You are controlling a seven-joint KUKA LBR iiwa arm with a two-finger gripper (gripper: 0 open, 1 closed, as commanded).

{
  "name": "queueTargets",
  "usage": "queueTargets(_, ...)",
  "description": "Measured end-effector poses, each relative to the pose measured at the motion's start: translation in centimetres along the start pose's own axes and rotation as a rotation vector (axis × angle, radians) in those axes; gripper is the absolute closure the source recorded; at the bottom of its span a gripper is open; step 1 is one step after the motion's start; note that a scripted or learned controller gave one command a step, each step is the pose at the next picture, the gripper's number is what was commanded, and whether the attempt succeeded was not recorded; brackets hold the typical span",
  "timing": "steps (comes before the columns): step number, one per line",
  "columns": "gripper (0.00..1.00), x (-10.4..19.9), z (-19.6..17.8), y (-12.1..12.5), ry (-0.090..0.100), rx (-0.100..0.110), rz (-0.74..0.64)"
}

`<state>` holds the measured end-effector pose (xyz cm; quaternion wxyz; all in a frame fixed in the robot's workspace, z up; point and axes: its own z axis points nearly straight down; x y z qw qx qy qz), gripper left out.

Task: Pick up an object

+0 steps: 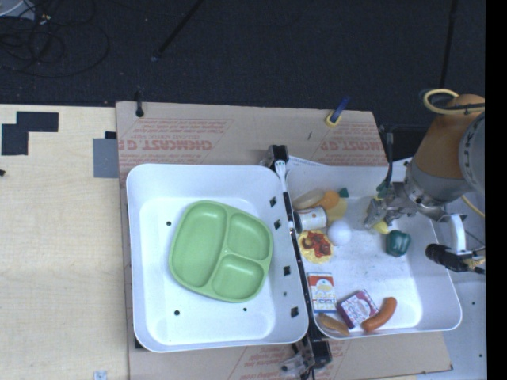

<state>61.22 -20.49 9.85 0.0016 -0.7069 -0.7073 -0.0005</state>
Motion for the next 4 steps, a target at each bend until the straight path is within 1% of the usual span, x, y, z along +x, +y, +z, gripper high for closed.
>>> queueTargets(1,1.00,1.8,-3.5,-3.8,-0.002,0.002,0.002)
queueTargets(2,1.00,2.2,-1.0,-2.3,-0.002,0.002,0.000)
queueTargets(3,1.00,6.1,-10.6,-6.2,-0.002,0.000,-0.001)
queueTargets(4,1.00,14.0,-12.0,-3.3,-0.002,0.002,-0.001)
